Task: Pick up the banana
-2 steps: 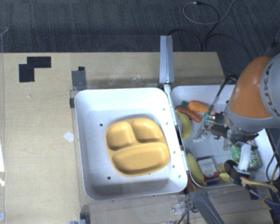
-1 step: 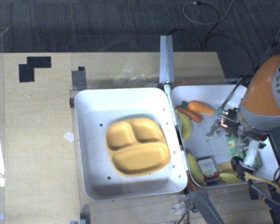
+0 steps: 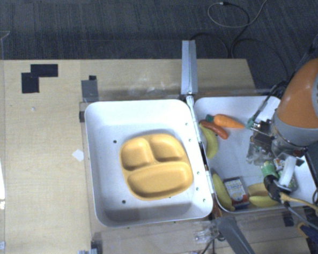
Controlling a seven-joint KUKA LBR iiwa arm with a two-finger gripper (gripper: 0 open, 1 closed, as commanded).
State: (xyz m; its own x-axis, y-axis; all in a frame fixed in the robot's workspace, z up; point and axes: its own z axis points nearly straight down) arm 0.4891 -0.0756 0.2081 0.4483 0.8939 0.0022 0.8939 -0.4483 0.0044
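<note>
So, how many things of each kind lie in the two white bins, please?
Yellow divided plate: 1
Bananas: 3
Carrot: 1
Red pepper: 1
Small box: 1
Green item, partly hidden by the arm: 1
Total: 8
</note>
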